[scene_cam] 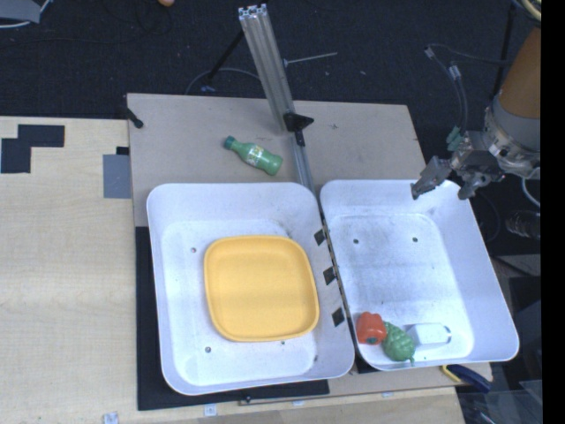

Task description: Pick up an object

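**Gripper poised at the far rim of the right bin, toys clustered in the near corner**

Seen from the fixed camera above the bench, two shallow white plastic bins with rounded corners sit side by side on a pale board. The left bin (172, 228) holds a smooth, square yellow plate (261, 287) with rounded corners, lying flat near its middle. The right bin (402, 254) has a scuffed, speckled floor, and three small things huddle in its near corner: a red toy pepper (370, 328), glossy and lumpy; a knobbly green toy vegetable (398, 344) touching it; and a small white rounded object (430, 333) just beside the green one.

The grey arm, its orange band (526, 69) showing at the upper right, reaches to the far right rim of the right bin. Its two-finger gripper (448, 181) hangs over that rim with its dark fingers spread apart and nothing between them, well apart from the toys at the opposite end.

Behind the bins, a green plastic bottle (253, 155) with a pale label lies on its side on the board. A ribbed aluminium rail (269, 60) slants down toward the seam between the bins, ending in a black clamp. Small black clips line that seam. Light wood-grain flooring with dark square markers lies to the left.
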`<state>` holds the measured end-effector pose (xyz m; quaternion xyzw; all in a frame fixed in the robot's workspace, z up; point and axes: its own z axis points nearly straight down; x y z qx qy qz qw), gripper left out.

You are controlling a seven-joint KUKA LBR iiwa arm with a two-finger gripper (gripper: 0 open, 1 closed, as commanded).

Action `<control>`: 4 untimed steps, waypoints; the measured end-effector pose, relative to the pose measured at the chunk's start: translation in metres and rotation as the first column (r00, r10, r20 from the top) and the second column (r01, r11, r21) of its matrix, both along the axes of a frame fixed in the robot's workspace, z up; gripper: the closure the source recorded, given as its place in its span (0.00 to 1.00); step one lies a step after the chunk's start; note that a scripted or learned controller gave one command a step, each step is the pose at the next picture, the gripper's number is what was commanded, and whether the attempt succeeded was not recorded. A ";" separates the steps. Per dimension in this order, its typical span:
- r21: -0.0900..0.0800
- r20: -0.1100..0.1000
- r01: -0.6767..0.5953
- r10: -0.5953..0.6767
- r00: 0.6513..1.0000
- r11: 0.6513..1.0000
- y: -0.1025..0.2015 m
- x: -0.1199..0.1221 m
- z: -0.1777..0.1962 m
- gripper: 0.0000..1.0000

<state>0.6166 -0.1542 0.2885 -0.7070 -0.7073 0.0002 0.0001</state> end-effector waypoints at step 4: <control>0.000 0.000 0.002 -0.002 1.000 1.000 0.007 -0.006 -0.140 1.00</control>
